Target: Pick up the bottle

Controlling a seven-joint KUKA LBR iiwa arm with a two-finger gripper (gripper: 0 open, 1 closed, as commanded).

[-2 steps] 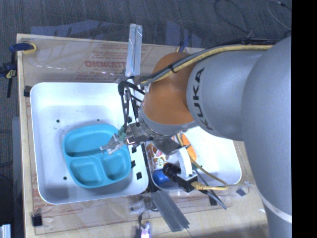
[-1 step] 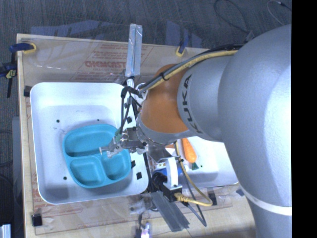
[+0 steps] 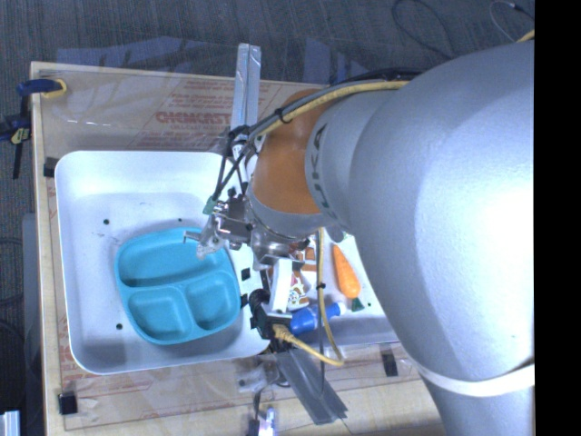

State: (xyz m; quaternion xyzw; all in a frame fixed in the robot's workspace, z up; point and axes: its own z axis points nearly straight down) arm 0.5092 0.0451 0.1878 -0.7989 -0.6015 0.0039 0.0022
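Note:
The bottle (image 3: 292, 291) lies in the right bin, white with a printed label and a blue cap (image 3: 305, 320) pointing toward the front. Much of it is hidden by the arm's wrist. My gripper (image 3: 216, 230) hangs to the left of the bottle, over the divide between the two bins and above the upper right edge of a blue divided plate (image 3: 175, 284). Nothing shows between the gripper and the bottle that links them; they are apart.
The blue plate lies in the left bin (image 3: 82, 198), toward its front right. An orange carrot-like toy (image 3: 345, 274) lies right of the bottle in the right bin. The large grey arm covers most of the right bin.

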